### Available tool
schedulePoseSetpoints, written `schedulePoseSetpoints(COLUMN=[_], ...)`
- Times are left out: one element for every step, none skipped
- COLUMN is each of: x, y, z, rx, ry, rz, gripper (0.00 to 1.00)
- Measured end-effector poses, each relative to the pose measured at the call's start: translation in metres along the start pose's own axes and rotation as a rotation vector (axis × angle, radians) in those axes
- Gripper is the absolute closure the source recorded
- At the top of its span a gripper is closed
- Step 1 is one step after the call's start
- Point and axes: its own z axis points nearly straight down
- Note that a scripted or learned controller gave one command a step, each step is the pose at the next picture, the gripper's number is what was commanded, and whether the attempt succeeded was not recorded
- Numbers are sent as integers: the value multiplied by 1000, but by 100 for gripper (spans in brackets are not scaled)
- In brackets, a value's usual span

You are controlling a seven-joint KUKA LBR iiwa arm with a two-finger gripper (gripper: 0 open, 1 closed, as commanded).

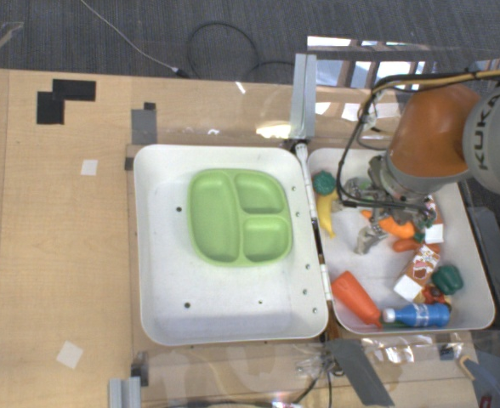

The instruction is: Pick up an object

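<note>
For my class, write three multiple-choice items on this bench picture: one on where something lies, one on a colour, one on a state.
1. Where does the green divided plate lie?
A. In the left bin
B. In the right bin
C. On the bare bench

2. What colour is the bottle lying along the near wall of the right bin?
A. Yellow
B. Blue
C. Black

3. How does the arm stand?
A. Parked outside both bins
C. Lowered over the left bin
B. Reaching down into the right bin among the objects

Answers:
1. A, since the plate sits in the middle of the left bin.
2. B, as its body is blue with a white cap end.
3. B, for the gripper is down among the toys, beside the orange piece.
</note>
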Motion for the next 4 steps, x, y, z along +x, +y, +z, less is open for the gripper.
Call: schedulePoseSetpoints(x=[121, 43, 31, 27], y=[-81, -36, -25, -24], z=[-1, 0, 0, -14], rx=[4, 0, 2, 3], ry=[9, 1, 3, -6], rz=[110, 214, 358, 352], gripper=[0, 0, 0, 100])
